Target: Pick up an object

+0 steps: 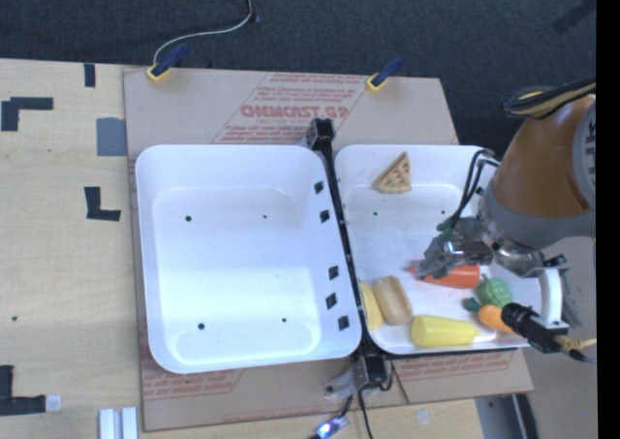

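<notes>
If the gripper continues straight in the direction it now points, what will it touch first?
Probably the red-orange toy, which lies right under the gripper as it points down and left into the right bin. Depth is unclear, so it may instead meet the bin floor beside the toy.

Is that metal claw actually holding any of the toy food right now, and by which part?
It cannot be told. The gripper sits low in the right bin, right at the red-orange toy, but a grasp isn't visible.
</notes>
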